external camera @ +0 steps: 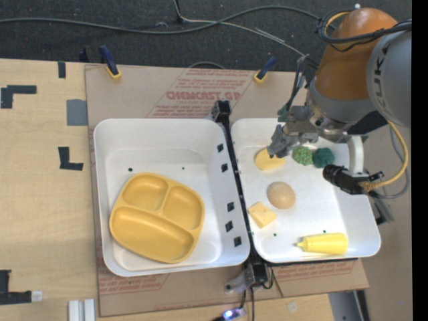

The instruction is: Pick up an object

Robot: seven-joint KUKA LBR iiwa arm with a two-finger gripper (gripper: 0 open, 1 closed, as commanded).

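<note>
In the right bin (364, 236), the gripper (279, 147) hangs over a pale yellow piece (269, 161), touching its upper edge; whether it is clenched or released cannot be told. Green broccoli (304, 155) crowds just beside it, with a tan egg-shaped piece (281, 195), cheese wedge (261, 215) and yellow bottle (323, 244) nearer the camera. A yellow divided plate (156, 217) fills the left bin (110, 136).

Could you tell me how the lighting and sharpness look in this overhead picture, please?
In the camera view, light is even and soft; the yellow divided plastic tray casts only a faint shadow in the left white bin. The tan egg-shaped object and yellow squeeze bottle are sharp. The grey two-finger gripper looks slightly blurred.
</note>
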